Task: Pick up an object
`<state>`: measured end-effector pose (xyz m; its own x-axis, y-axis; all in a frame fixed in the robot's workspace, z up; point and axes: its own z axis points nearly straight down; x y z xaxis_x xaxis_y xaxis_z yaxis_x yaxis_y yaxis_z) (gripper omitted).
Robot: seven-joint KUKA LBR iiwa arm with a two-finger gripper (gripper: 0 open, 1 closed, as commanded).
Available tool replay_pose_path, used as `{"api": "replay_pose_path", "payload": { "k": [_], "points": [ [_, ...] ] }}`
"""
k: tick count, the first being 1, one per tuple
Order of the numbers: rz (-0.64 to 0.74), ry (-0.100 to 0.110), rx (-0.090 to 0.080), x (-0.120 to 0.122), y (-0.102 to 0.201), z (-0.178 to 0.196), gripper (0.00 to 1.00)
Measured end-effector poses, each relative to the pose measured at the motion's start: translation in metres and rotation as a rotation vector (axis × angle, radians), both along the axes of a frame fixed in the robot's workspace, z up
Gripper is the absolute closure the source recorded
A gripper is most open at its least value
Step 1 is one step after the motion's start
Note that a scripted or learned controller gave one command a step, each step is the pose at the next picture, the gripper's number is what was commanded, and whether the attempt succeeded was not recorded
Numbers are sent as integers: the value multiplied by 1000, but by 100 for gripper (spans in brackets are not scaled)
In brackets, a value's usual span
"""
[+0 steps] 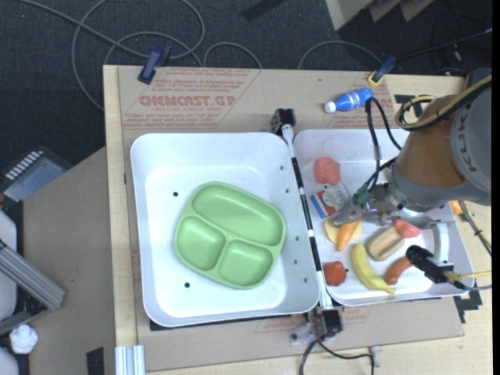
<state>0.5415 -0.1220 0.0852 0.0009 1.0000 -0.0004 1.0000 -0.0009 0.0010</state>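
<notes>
- Yellow banana (369, 272) lies in the right bin (461, 244), long axis running from upper left to lower right.
- End effector (361, 203) hovers above orange carrot (346, 231); grip state unclear.

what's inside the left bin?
The left bin holds one green divided tray, three compartments, nothing visible in them. Whatever lies beneath the tray is covered.
</notes>
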Motion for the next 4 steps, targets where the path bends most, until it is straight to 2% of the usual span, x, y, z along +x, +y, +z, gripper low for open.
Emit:
{"api": "replay_pose_path", "payload": {
  "k": [1, 2, 3, 4],
  "points": [
    [1, 0, 1, -7, 31, 0, 0],
    [-1, 0, 0, -59, 29, 0, 0],
    [-1, -3, 0, -58, 29, 10, 100],
    [3, -1, 2, -27, 86, 100, 100]
  ]
}}
